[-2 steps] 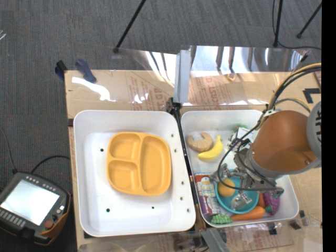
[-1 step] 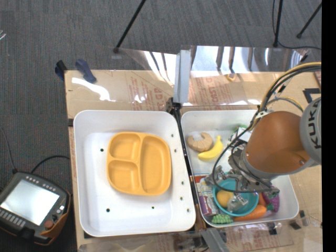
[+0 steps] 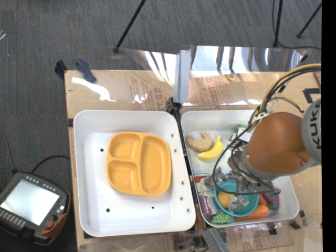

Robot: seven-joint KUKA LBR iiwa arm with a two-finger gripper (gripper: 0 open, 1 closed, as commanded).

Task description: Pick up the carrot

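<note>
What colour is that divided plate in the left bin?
Yellow-orange all over, the divided plate shows plainly in the camera view.

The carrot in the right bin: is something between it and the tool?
Yes. The tool is above a teal bowl, and the carrot lies just beyond it, against the bowl's near side, with the bowl's rim partly over it. The bowl is in the way.
</note>
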